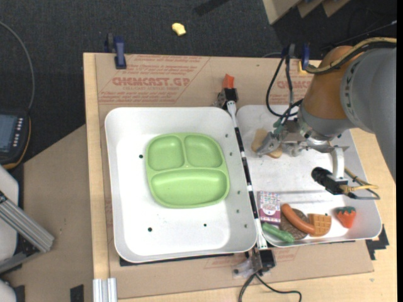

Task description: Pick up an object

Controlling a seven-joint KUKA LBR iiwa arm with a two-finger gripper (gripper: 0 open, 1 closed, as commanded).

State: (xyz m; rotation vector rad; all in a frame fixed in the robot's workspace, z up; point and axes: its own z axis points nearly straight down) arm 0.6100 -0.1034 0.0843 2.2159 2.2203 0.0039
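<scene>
The table carries two white bins: the left bin holds a green divided plate, the right bin toy food. The grey-and-orange arm reaches low over the right bin's far corner, its jaws right at a tan object; whether they are open or closed, I cannot tell. Judging by this, nothing is lifted yet

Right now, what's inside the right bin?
Along the near edge of the right bin: purple-white box, sausage, waffle, strawberry. Tan piece sits by the tool; arm covers the rest.
</scene>
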